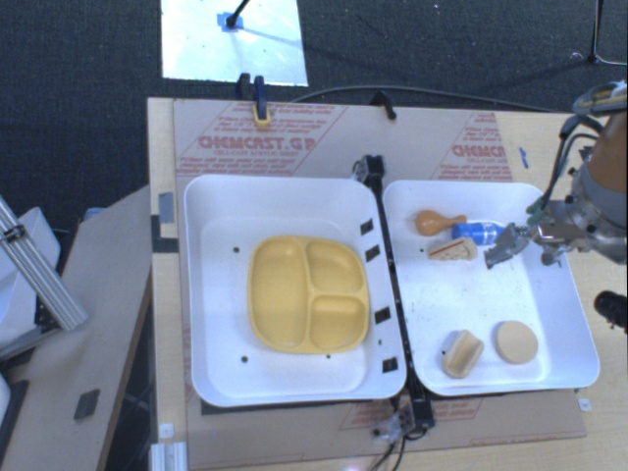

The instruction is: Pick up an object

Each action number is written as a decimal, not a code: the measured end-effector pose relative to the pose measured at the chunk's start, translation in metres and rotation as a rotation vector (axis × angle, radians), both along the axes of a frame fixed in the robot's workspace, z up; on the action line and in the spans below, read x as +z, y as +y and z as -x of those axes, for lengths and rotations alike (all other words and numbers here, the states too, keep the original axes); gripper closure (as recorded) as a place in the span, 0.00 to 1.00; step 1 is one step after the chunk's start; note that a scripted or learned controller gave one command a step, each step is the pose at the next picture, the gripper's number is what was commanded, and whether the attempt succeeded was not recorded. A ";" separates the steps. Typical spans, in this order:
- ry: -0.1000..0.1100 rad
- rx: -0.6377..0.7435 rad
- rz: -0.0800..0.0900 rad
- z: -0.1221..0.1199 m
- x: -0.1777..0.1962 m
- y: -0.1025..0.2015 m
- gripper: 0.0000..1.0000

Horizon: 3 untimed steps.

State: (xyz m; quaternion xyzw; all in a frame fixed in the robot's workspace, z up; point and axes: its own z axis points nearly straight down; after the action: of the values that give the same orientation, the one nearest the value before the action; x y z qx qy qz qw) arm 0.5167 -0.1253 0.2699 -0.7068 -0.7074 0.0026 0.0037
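Observation:
My gripper (525, 251) hangs over the right bin (564, 307), near its upper right part, reaching in from the right. It is open, and bare bin floor shows between its two fingers. Its left finger (501, 247) ends just right of a blue bottle (477, 232) and a pale cheese wedge (451, 251). An orange pear-shaped piece (436, 223) lies left of the bottle. A bread roll (461, 352) and a round tan biscuit (515, 341) rest near the bin's front edge, well apart from the gripper.
The left bin (211, 263) holds a yellow divided plate (309, 294). A black divider with clips (385, 283) runs between the bins. Cables (564, 165) hang by the arm at the right.

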 end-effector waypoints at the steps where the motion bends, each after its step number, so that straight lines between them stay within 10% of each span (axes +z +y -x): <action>1: -0.011 0.003 0.002 -0.002 0.005 0.000 0.00; 3: -0.005 0.000 0.001 0.007 -0.100 -0.013 0.00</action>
State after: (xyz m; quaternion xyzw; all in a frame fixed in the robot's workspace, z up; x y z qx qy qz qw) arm 0.5094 -0.1381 0.1696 -0.7069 -0.7073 0.0010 0.0015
